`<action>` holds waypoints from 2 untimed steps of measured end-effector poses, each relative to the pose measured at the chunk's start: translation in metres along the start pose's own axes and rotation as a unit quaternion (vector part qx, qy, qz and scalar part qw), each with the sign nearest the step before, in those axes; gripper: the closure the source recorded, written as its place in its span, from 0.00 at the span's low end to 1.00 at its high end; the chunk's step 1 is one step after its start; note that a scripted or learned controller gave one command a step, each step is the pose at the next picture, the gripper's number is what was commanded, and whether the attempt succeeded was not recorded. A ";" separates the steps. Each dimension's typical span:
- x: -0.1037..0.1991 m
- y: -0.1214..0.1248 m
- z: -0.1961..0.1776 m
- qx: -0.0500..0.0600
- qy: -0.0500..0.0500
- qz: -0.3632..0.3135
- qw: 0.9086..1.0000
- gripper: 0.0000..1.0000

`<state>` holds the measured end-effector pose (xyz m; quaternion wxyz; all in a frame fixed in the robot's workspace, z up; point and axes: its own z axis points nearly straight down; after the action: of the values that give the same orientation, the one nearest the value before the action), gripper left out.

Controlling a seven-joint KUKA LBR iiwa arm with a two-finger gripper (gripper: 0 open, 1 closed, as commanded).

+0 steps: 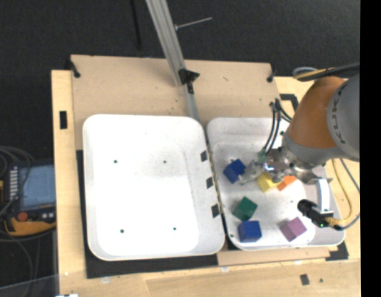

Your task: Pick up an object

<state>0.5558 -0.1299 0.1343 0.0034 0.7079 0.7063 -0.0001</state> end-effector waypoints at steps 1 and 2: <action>-0.002 0.006 0.006 -0.010 -0.002 -0.001 1.000 0.00; -0.003 0.007 -0.003 -0.013 -0.003 0.003 1.000 1.00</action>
<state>0.5631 -0.1333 0.1377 0.0142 0.7101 0.7039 0.0068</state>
